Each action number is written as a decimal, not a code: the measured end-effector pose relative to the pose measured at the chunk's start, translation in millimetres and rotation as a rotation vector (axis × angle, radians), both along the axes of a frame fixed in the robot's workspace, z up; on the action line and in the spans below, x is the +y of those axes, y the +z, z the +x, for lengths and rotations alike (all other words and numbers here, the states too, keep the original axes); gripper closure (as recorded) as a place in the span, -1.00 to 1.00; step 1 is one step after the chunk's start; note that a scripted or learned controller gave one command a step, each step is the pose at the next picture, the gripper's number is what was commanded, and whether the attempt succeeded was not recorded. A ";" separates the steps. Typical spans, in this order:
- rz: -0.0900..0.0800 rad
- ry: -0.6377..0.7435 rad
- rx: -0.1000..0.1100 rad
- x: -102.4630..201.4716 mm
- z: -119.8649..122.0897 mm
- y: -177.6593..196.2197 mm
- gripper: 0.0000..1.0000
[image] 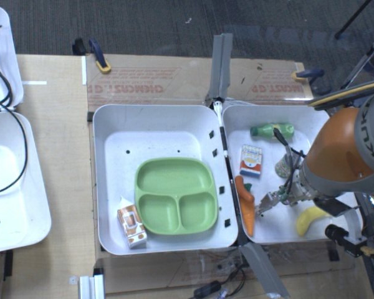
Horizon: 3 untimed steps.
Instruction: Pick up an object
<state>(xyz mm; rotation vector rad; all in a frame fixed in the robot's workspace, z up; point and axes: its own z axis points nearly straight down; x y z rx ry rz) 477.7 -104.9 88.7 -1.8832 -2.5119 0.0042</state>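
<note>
Over the right bin, your end effector hangs low just beside the carrot, holding nothing you can see; its opening is unclear. Nothing is lifted yet; the grasp remains.

Right bin crowded – carrot, carton, banana; middle bare.
</note>
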 end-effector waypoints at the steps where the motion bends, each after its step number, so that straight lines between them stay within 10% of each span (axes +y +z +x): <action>1: 0.000 -0.089 0.003 -21.3 72.5 53.4 -1.00; 2: 0.000 0.126 0.002 16.5 53.1 99.2 -1.00; 3: -0.004 0.321 -0.014 -10.6 30.2 16.8 -1.00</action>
